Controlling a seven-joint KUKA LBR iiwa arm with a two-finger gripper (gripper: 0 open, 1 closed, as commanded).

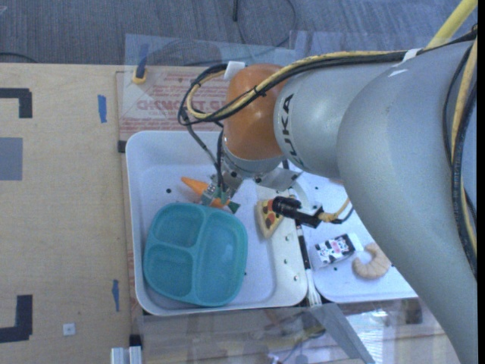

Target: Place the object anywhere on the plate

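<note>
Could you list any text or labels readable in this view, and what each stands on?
"KU", part of a brand name running vertically on the grey arm.
Red print on the clear sheet behind the bins: too blurred to read.
Black-and-white packet: print too small to read.

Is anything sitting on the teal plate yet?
No, the teal plate's three compartments show bare, and the carrot lies in the bin just beyond its far rim, under the end effector.
</note>
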